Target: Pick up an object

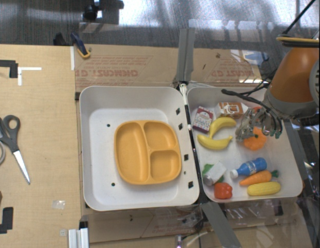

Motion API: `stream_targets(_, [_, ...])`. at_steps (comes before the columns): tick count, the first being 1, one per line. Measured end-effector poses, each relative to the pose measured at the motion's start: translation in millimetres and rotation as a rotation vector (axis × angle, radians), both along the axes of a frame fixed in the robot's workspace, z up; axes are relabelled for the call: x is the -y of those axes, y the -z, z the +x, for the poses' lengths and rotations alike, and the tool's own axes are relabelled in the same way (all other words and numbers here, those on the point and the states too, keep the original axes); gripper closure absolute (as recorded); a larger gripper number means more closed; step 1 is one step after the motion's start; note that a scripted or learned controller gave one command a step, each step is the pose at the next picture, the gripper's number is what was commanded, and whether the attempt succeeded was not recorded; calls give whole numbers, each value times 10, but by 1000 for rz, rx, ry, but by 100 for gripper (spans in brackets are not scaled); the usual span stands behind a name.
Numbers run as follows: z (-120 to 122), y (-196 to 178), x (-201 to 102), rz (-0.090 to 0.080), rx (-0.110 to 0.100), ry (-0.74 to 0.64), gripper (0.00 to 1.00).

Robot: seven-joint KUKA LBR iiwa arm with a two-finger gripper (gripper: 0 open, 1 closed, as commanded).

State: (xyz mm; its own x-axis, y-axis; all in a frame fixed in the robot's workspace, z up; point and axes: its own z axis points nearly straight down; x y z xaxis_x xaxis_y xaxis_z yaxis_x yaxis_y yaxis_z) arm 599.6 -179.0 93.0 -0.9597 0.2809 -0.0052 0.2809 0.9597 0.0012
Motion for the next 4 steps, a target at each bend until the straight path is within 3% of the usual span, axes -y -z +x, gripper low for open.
stream_targets(1, [414,4,-651,0,-3,251,100])
stream_targets(2, [330,-1768,-1065,0,-1,314,100])
stream_targets(3, [419,-2173,-1129,0,-2,365,100])
stream_targets(4, [437,-3125,-683,0,-2,399,100])
